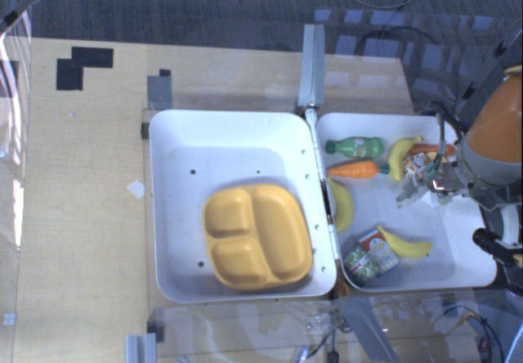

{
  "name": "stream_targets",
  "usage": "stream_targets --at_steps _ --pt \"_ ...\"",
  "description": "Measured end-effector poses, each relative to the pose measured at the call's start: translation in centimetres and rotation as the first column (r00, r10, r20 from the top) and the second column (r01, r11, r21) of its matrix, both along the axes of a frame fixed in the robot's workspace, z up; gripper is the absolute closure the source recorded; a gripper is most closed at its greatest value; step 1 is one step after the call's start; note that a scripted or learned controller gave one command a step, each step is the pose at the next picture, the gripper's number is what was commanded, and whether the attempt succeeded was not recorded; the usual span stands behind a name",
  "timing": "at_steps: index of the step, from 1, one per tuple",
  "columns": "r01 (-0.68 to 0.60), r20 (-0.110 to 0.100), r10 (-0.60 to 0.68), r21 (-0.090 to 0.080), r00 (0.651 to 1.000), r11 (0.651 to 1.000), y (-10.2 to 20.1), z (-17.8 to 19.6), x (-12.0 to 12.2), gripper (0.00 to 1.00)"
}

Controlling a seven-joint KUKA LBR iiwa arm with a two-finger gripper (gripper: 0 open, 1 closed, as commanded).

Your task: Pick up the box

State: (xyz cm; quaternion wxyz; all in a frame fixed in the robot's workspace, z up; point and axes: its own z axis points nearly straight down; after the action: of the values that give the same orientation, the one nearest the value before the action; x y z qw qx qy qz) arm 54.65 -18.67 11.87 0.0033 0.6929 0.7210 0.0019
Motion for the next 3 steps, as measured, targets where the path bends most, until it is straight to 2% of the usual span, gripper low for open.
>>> stream_targets --at_steps 1,2,3 --pt "0.228 0.001 -0.228 0.002 0.974 0.974 1.0 -3.1 7.5 0.0" --pt "0.22 0.008 -0.22 0.001 0.976 0.976 1.2 -1.8 7.8 1.0" --pt "0.234 0.002 -0.234 0.001 0.972 0.972 -1.1 -3.0 4.7 1.0"
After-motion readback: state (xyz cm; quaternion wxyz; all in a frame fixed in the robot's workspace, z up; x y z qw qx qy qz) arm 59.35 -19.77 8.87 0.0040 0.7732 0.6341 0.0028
